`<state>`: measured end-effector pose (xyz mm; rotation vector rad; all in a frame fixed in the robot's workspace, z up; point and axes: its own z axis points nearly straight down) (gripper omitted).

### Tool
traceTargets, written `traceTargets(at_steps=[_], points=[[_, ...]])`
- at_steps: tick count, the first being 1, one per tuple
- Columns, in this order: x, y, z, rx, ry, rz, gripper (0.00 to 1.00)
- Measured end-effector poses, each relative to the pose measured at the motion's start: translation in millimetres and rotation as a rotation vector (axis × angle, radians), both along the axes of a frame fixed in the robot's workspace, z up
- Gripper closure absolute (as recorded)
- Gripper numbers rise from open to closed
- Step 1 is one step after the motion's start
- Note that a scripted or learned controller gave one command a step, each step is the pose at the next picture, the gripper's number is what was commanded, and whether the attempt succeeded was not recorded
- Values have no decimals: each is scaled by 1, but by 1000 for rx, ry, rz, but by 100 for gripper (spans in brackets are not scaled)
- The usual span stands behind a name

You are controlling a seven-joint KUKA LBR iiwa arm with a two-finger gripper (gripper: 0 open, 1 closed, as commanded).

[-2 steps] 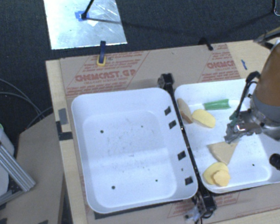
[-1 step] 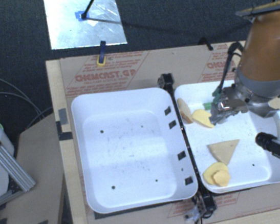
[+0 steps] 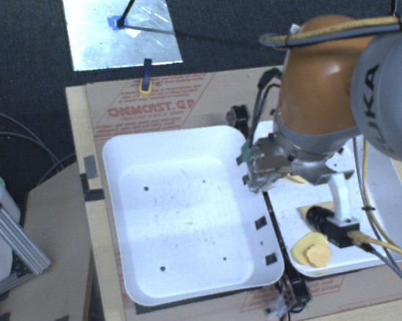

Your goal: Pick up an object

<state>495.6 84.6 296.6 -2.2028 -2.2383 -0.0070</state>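
Nearest you, at the front of the right bin (image 3: 396, 199), you see the yellow object (image 3: 312, 250), a pale rounded piece. It lies on the bin floor close to the front rim and near the wall that meets the left bin (image 3: 178, 211). Further in, the tool (image 3: 257, 174) hangs over the seam between the two bins, well apart from the yellow object. The view does not show anything in its grasp, and you cannot tell how far open it is. Above it the arm (image 3: 324, 87) reaches in from the right, its orange band covering the back of the right bin. A yellowish scrap (image 3: 298, 178) peeks out from under the wrist, too hidden to identify. Both bins sit on a cardboard sheet (image 3: 177, 93) with red lettering, laid on the surface (image 3: 58, 228). Beyond that, a silvery sheet (image 3: 121, 26) lies on the dark floor.
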Motion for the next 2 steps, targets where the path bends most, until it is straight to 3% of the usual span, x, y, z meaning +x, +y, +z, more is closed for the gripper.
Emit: traceTargets(at_steps=[1, 2], points=[[9, -14, 106, -2, -12, -12, 100], [-9, 0, 100, -3, -1, -11, 100]])
